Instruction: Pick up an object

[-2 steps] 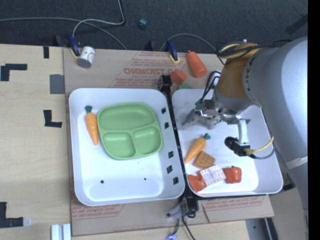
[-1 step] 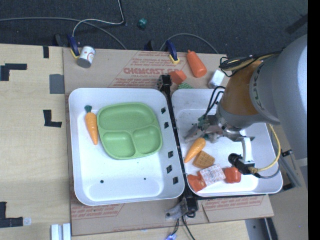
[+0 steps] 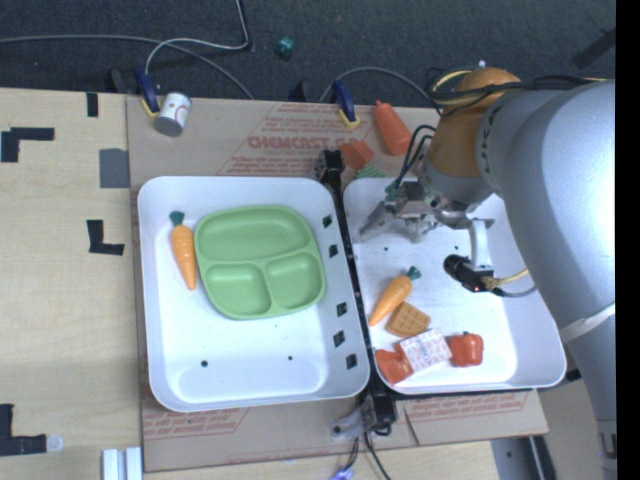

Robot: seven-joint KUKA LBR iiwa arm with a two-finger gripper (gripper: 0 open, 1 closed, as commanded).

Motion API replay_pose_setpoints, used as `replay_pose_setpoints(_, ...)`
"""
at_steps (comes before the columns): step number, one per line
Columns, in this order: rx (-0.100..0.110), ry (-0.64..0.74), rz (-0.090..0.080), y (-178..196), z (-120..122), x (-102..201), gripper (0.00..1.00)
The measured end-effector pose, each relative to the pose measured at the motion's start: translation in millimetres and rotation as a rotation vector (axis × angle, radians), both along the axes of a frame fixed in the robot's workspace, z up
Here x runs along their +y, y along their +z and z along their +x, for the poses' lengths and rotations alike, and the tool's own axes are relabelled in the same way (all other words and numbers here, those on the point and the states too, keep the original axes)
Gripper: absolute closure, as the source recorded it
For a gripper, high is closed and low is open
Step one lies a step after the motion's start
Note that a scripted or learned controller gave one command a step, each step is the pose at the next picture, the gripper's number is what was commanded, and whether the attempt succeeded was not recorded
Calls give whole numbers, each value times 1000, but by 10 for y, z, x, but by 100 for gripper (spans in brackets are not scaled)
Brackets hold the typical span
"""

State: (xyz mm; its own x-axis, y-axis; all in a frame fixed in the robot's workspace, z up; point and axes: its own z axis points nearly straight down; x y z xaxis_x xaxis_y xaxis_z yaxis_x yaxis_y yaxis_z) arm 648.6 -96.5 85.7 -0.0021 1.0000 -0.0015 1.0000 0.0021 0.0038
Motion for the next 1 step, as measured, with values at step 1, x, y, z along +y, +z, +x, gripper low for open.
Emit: replay_pose_setpoints(1,3,-1,1,992,-825,169,0)
